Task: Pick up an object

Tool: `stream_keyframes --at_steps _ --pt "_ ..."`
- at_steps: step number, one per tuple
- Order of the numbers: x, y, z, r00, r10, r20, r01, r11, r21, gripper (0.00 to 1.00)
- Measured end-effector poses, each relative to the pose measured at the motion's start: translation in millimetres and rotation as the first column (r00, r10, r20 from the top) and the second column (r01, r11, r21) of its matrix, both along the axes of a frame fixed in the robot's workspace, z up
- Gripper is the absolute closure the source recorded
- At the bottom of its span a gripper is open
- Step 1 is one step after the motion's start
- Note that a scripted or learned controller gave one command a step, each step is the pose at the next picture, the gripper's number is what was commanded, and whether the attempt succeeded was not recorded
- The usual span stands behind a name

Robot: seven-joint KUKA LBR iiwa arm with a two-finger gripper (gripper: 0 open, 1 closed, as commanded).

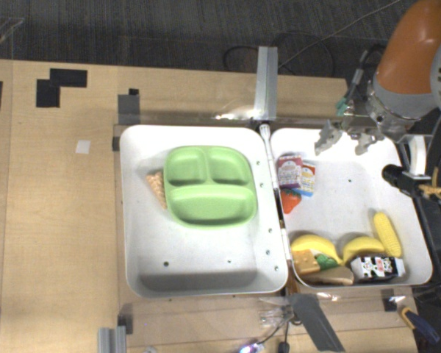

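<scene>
Grey two-finger gripper [343, 143] hangs over the far edge of the right-hand shallow white bin [353, 204], below the arm's orange band [415, 46]. Two fingers stand apart with bare bin floor visible between them; jaws open, nothing held.

Candidate objects all lie nearer the camera than the gripper. Small red-and-white printed packet [288, 172] sits against the bin's left wall, nearest the gripper, an orange-red piece just below it. Along the near wall: yellow banana [309, 245], a second yellow banana [364, 247], yellow corn cob [386, 233], black-and-white carton [375, 268] lying on its side.

Left-hand white bin [140, 271] carries a green three-compartment plastic tray [209, 185], with a tan textured piece tucked at its left side.

Judged step: approach, no target yet committed. Next move calls for a shift over one object, likely the packet, jaws aligned across its narrow side, then a descent. The near-wall items are crowded and touching; a clean closure there looks harder.
</scene>
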State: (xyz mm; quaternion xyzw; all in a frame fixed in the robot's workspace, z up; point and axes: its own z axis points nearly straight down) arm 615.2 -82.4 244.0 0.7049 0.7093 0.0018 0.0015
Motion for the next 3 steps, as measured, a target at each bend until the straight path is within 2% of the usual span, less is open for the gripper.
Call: stream_keyframes --at_steps 1,2,3 --pt "16 -14 -121 0.99 0.141 0.019 -0.14 0.99 -0.005 0.0" --pt "57 -6 -154 0.996 0.094 0.007 -0.094 0.996 -0.002 0.0" --pt "27 -58 -155 0.989 0.15 0.006 -0.15 0.989 -0.004 0.0"
